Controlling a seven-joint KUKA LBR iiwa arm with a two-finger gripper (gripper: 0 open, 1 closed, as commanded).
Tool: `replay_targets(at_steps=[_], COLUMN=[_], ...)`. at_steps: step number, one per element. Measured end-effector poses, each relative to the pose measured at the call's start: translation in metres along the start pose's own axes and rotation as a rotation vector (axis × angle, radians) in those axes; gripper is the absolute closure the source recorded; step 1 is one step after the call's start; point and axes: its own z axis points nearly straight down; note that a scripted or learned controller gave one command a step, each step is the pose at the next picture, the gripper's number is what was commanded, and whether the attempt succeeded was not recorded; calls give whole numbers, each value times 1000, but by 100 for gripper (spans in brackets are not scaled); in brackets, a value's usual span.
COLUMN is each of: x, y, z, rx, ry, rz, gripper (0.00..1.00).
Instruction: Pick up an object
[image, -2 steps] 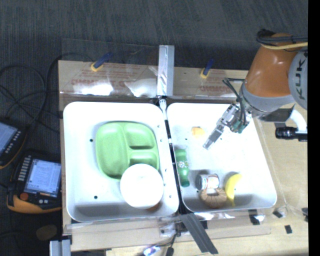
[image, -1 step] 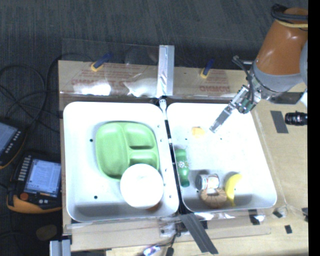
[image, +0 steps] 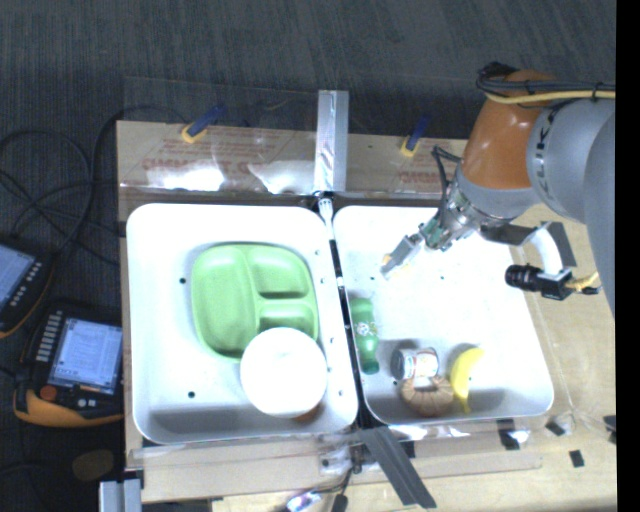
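The gripper (image: 392, 262) is hanging over the bare upper part of the right bin (image: 500, 330), fingers apart and holding nothing. Well below it, a green bottle (image: 362, 333) is lying against that bin's left wall, its label too small to read. A can (image: 414, 364) and a banana (image: 463, 374) are resting just right of the bottle.

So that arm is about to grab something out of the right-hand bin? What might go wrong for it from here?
1. The green bottle lies tight against the divider wall, so the gripper may have little room on that side.
2. The can, the banana and a brown object sit bunched together near the bin's front wall; reaching for one may knock the others.
3. The gripper hangs above bare bin floor, away from all of them; closing here would likely catch nothing.
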Motion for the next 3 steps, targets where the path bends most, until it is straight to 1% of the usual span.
replay_targets(at_steps=[1, 2, 3], x=[-36, 18, 18], y=[28, 60, 59], z=[78, -18, -18], rx=[11, -1, -1], ry=[4, -3, -3], rz=[-73, -138, -137], gripper=[0, 0, 0])
